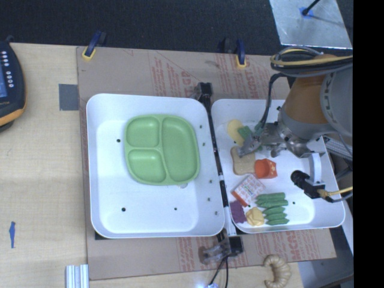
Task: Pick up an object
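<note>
My gripper [258, 144] is low over the upper middle of the right bin [324, 221]. It hangs just above a tan slice of bread [242, 162] and a red piece [265, 168]. To its left lie a yellow item [233, 127] and a small green one [245, 134]. Nearer the front of the bin are a red-and-white packet [248, 190], green bean pods [273, 200], a yellow piece [255, 216] and a purple piece [236, 211]. Nothing shows between the gripper and these items as lifted.
The left bin [108, 221] holds a green divided plate [162, 149]. A tan curled object [278, 269] lies on the bench in front of the right bin. A control pendant [8, 83] sits at the far left. Clamps [240, 54] hold the cardboard at the back.
</note>
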Robot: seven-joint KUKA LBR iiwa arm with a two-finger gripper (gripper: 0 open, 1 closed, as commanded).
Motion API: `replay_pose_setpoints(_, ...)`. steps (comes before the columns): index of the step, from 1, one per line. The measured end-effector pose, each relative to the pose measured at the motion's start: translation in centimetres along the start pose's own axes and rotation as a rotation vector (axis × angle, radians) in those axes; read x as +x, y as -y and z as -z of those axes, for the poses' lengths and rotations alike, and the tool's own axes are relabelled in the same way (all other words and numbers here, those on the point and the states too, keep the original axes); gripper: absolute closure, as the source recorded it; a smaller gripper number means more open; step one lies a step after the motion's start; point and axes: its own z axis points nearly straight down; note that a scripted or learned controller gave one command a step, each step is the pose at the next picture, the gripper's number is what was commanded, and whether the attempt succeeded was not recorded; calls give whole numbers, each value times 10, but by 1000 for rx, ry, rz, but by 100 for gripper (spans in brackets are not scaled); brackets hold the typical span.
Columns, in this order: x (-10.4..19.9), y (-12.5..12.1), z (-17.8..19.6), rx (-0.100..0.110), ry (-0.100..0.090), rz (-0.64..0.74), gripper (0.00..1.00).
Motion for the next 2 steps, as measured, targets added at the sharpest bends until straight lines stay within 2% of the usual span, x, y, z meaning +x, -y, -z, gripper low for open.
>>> replay_pose_setpoints(1,-3,49,-11,-1,-1,0,0)
replay_pose_setpoints(2,-4,48,0,-1,-2,2,100)
